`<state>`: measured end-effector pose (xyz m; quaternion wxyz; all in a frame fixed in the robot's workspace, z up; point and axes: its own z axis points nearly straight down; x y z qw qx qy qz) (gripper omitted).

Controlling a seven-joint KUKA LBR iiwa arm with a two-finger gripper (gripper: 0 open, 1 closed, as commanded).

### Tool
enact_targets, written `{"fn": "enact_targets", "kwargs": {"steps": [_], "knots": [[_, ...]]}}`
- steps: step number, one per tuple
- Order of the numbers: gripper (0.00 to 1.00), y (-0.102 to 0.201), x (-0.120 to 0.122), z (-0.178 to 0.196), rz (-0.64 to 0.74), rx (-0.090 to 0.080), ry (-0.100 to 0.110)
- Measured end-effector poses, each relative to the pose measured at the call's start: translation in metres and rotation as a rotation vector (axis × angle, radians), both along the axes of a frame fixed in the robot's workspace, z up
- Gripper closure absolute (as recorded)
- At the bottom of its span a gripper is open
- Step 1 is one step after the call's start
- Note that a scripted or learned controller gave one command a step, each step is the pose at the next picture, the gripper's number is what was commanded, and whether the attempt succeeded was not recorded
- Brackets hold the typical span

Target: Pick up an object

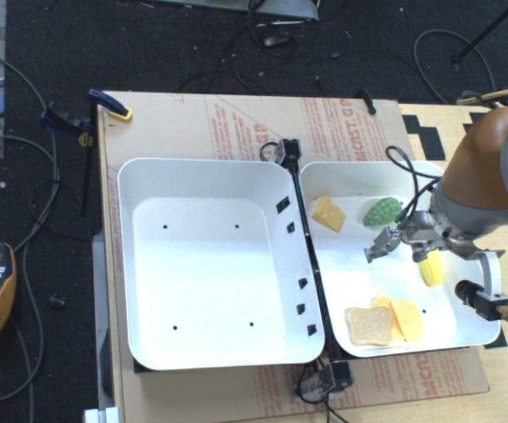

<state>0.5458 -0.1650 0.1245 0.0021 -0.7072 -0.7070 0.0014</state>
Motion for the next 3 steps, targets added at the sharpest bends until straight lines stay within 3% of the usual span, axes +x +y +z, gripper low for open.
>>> {"fn": "enact_targets", "kwargs": {"steps": [1,2,3], "knots": [[1.0,0.0,0.001,0.013,0.0,-0.001,-0.005],[1.0,-0.003,0.01,0.071,0.001,-0.002,-0.01],[1.0,-0.003,0.011,0.09,0.001,-0.001,-0.007]]}}
